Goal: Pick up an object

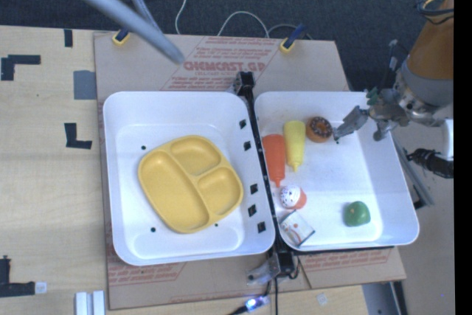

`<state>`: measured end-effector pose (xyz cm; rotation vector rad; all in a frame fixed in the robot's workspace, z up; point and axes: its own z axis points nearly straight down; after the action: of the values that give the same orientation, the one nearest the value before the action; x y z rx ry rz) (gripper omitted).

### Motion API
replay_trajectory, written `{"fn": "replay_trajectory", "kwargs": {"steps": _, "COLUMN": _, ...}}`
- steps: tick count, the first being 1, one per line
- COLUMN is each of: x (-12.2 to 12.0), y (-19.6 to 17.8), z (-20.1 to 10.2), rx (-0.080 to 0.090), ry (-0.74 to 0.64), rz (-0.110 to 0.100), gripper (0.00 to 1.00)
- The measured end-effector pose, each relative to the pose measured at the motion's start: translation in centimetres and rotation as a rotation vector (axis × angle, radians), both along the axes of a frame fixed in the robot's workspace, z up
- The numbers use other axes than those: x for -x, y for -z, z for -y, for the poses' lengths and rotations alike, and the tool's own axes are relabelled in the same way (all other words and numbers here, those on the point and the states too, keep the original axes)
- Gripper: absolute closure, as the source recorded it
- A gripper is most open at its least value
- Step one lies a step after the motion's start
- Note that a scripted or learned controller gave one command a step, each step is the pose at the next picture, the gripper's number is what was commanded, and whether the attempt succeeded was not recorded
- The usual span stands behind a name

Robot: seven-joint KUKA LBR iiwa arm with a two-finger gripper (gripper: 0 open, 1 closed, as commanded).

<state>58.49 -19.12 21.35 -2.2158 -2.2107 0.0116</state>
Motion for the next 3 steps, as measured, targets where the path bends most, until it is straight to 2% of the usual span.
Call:
{"fn": "replay_trajectory", "kwargs": {"steps": 1, "x": -0.2, "y": -0.6, "z": -0.1, "rx": 0.002, "ry": -0.004, "rz": 0.01, "gripper": 0.0}}
{"fn": "replay_trajectory", "kwargs": {"steps": 3, "x": -0.5, "y": 11.0, "z": 0.0, "rx": 0.002, "ry": -0.003, "rz": 0.006, "gripper": 0.0}}
